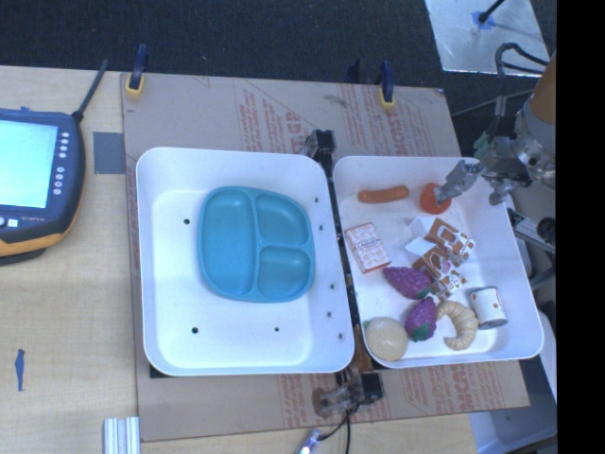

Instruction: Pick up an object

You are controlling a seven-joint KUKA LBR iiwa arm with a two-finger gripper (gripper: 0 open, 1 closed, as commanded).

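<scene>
Brown cardboard (284,112) on a pale wooden bench (66,348), dark carpet (236,17) behind; gripper (477,183) fingers spread, holding nothing

Bench: light wood bench (57,329), cardboard sheet (236,112) clamped across it.
On cardboard: two white bins, left bin (161,282) and right bin (520,282), touching.
Left edge: handheld screen pendant (33,178).

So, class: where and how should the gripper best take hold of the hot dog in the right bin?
Probably across the middle of the hot dog, coming straight down from above. It lies flat, long and narrow, with bare bin floor along both long sides for the fingers.
</scene>
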